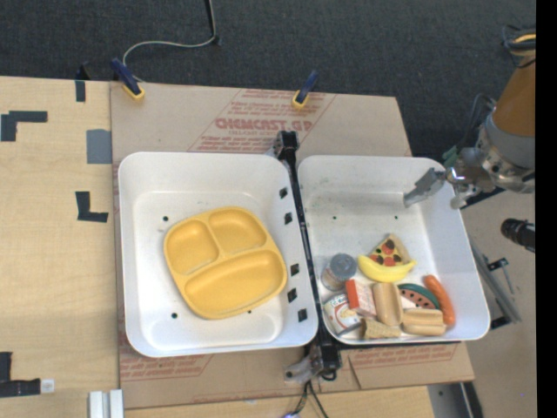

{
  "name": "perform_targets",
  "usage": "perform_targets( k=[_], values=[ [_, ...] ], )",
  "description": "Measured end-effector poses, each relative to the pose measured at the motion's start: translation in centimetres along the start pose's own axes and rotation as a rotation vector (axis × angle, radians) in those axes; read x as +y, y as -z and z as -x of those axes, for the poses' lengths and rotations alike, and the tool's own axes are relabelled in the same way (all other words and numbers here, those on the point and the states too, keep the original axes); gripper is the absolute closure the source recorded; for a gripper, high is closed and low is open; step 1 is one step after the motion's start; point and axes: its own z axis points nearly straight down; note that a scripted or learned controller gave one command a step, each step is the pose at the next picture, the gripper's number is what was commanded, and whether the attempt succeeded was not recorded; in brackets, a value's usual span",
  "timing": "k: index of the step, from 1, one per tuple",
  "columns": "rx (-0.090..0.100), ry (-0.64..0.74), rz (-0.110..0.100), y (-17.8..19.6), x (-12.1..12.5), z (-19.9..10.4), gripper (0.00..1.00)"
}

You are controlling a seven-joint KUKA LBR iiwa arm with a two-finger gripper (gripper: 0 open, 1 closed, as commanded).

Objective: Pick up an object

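Toy food (392, 290) is what the task turns on — a heap of small pieces crowded into the near corner of the right bin (365, 185), with nothing yet lifted out. In that heap lie a pizza slice (386, 251) touching a banana (389, 271), a watermelon wedge (415, 296) beside a red sausage (439, 296), a small round can (338, 270) and some bread-coloured pieces (409, 320) against the near wall. The left bin (144, 185) holds a yellow divided plate (225, 261), lying flat. The gripper (439, 185) hangs over the far right edge of the right bin, well apart from the heap, and its two fingers look spread with nothing between them. I judge this to be the approach step: the arm is over the bin but not over any piece. The next move calls for travel toward the near corner, then a descent onto one piece that stands clear enough of its neighbours — the pizza slice or the can look the easiest to isolate.
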Motion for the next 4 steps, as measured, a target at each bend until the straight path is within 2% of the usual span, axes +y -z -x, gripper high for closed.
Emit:
perform_targets(
  k=[1,2,3,4],
  values=[
    [0.001,0.001,0.000,-13.6,0.8,-4.3,0.00],
    [-0.002,0.000,0.007,-14.0,-2.4,-8.4,0.00],
    [-0.001,0.001,0.006,-14.0,4.5,-10.2,0.00],
    [-0.001,0.000,0.003,-14.1,5.5,-10.9,0.00]
  ],
)
